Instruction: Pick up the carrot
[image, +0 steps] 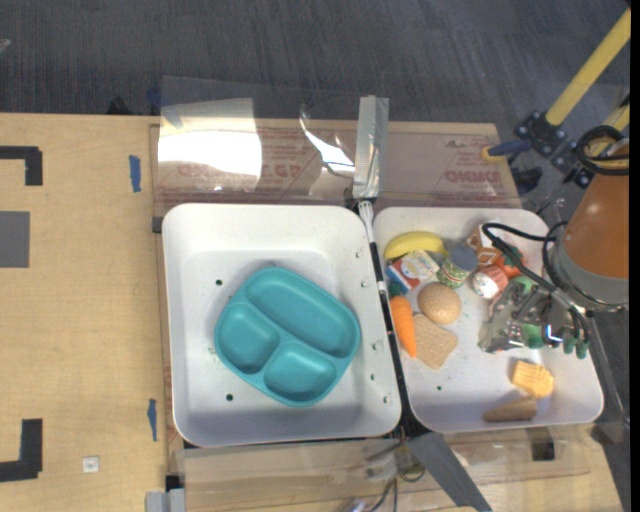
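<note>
The carrot (403, 326), orange and tapered, lies along the left wall of the right bin (570, 405), beside a tan cracker-like slab (436, 344). My gripper (505, 330) hangs over the middle right of that bin, well to the right of the carrot, fingers pointing down and left. Nothing shows between its fingers. The orange band of the arm (605, 235) enters from the right edge.
In the right bin lie a banana (415, 243), a small carton (416, 270), a beige egg-like ball (439, 303), a red can (489, 277), a yellow block (532, 377) and a brown stick (511, 410). A teal divided plate (288, 333) rests in the left bin (190, 260).
</note>
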